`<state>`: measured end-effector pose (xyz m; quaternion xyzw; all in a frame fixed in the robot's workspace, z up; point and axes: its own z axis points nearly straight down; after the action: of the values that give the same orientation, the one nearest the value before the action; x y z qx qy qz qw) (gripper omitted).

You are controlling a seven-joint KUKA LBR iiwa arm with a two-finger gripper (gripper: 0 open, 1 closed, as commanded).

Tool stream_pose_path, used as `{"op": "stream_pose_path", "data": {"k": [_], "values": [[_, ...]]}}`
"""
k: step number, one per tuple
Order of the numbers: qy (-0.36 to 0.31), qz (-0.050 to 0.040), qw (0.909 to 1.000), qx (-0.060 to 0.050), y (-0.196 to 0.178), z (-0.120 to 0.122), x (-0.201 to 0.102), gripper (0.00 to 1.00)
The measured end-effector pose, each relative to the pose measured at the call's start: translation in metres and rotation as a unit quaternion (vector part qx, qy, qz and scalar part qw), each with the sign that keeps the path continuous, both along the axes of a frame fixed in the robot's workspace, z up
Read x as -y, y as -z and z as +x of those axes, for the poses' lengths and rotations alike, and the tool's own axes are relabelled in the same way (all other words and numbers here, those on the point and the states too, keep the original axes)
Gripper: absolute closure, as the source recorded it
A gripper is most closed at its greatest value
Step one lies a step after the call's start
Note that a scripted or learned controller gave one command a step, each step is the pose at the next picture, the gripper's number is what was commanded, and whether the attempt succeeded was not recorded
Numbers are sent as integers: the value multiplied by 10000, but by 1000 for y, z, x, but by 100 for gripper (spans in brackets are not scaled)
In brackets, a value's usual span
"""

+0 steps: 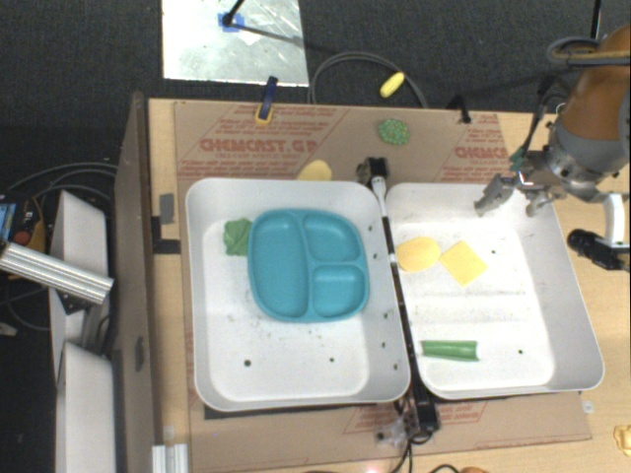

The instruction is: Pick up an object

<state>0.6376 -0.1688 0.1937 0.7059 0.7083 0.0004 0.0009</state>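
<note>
Two bins sit side by side on the bench: the left bin [212, 294] holds a divided tray [308, 265] at its middle, with a small leafy piece [237, 235] touching the tray's left edge. In the right bin [562, 313], a rounded piece [418, 254] lies near the left wall with a flat square piece [462, 262] just beside it on the right, and a long thin piece [450, 349] lies nearer the front wall. The gripper [513, 197] hangs over the right bin's back right corner, apparently above the floor and well apart from all three pieces.
</note>
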Motion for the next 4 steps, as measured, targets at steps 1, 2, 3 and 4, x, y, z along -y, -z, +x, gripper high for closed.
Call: {"op": "stream_pose_path", "data": {"k": [1,2,3,4], "values": [[9,13,10000,-37,79,-23,-12,0],[-4,4,10000,-11,110,-28,-22,0],[-4,-1,10000,18,97,-26,-21,100],[-4,0,10000,14,97,-27,-21,0]]}}
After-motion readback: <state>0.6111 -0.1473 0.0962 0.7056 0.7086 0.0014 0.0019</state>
